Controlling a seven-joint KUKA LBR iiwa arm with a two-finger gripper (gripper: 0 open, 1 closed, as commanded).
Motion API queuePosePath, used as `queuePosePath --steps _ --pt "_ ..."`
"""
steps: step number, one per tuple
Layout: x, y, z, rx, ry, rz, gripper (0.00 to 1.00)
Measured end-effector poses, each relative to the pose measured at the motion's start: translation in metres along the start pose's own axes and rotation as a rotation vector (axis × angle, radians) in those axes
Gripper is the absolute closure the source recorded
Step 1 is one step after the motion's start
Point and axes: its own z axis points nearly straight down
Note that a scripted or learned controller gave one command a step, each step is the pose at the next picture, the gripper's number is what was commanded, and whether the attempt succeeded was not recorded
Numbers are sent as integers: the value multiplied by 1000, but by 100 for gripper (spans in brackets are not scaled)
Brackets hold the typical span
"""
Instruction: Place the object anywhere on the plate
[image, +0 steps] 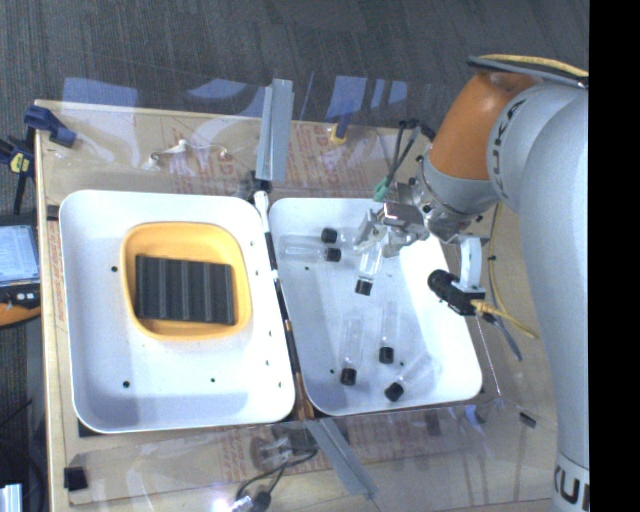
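My gripper (378, 238) hangs over the back of the right bin (455, 375). A clear vial with a black cap (366, 270) slants down from between its fingers, cap end lowest, so the gripper looks shut on it. The yellow plate (186, 240) lies in the left bin (95, 370), well to the left of the gripper. A dark ridged block (186, 290) covers most of the plate's middle.
Several more clear black-capped vials lie in the right bin: two near its back left (305, 248) and three toward the front (350, 350), (386, 332), (412, 378). A ridge between the bins (280, 310) separates them. The grey arm (540, 200) fills the right side.
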Motion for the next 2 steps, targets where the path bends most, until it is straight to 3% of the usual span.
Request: queuePosePath --steps 1,2 --pt "47 27 -52 -2 -2 -152 100" --pt "88 42 20 3 -1 -394 100"
